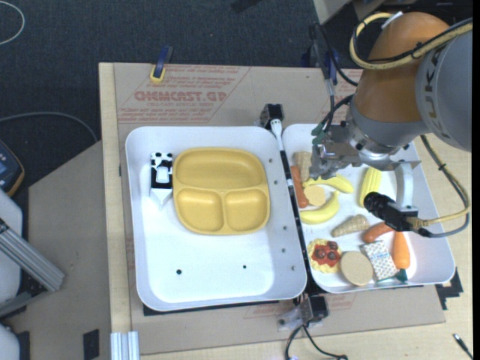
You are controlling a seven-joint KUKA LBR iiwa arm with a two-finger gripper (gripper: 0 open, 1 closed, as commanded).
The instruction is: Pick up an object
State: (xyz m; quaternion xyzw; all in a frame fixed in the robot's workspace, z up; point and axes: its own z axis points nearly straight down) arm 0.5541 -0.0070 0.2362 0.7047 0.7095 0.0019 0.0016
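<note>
Toy food heaped in the right bin (442, 265), all within reach of the gripper (324, 165). Directly beneath and just toward the camera from the gripper: a yellow banana (321, 212) curving around a pale round slice (314, 196), with a second yellow banana-like piece (339, 184) touching the gripper's lower edge. Left of the banana, against the bin's wall, an orange hot dog (300, 187). Right of the banana, a yellow corn cob (371, 184), upright in the view, partly under the arm. Nearer the camera from the banana: a beige cone (350, 226), a small pizza slice with red dots (324, 253), a tan round cookie (357, 268), a white patterned packet (380, 259), an orange carrot (401, 250). Cannot tell the gripper's state, hidden under the wrist. Nothing visibly held. Across the divider from the banana, in the left bin (217, 276), a yellow three-compartment plate (221, 188) with a small black-and-white object (161, 172) just beyond its left edge.
</note>
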